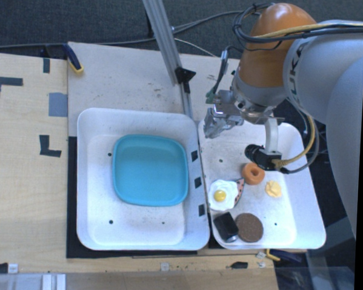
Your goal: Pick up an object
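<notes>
Nearest the camera, at the front edge of the right bin (304, 229): a black rectangular block (225, 225) touching a brown round disc (249, 227) on its right. Just behind these, a toy fried egg (222, 194), white with a yellow yolk, lying flat near the bin's left wall, with a small pinkish piece at its right edge. Further back, an orange ring-shaped donut (253, 173), and just beside it to the right a small yellow piece (273, 188). All of these lying loose on the bin floor, none lifted. Pincer (214, 126) poised over the rear left corner of the right bin, well apart from the objects, nothing visible between its tips; open or closed state not discernible from this angle. Above it, the orange band and grey body of the arm (331, 64), entering from the right. In the left bin (92, 227): a blue square plate (150, 169), lying flat at centre. Both bins side by side on the tabletop (23, 163), pale wood bearing dark tape marks.
</notes>
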